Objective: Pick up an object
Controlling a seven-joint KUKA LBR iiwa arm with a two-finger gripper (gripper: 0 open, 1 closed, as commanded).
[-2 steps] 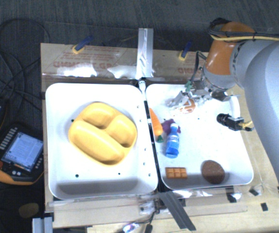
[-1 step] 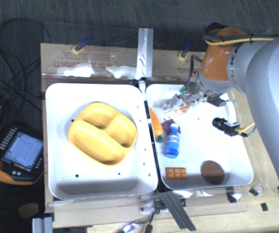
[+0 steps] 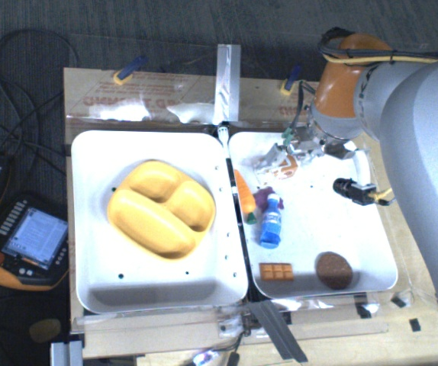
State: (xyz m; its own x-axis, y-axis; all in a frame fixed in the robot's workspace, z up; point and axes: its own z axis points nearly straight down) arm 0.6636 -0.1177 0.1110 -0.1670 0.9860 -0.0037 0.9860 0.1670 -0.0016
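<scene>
Dark grey carpet [image 3: 127, 14] surrounds the wooden desk [image 3: 97, 86]. Black cables [image 3: 17, 67] loop across the floor at ten o'clock. An orange-edged handheld control pendant [image 3: 20, 242] lies at eight o'clock.

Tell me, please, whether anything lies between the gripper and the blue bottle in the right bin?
Nothing visible does. The gripper hangs near the far left part of the right bin, and the blue bottle lies nearer the camera, by the divider. The bin floor between them looks bare; the purple object and carrot lie just left of that line.
</scene>
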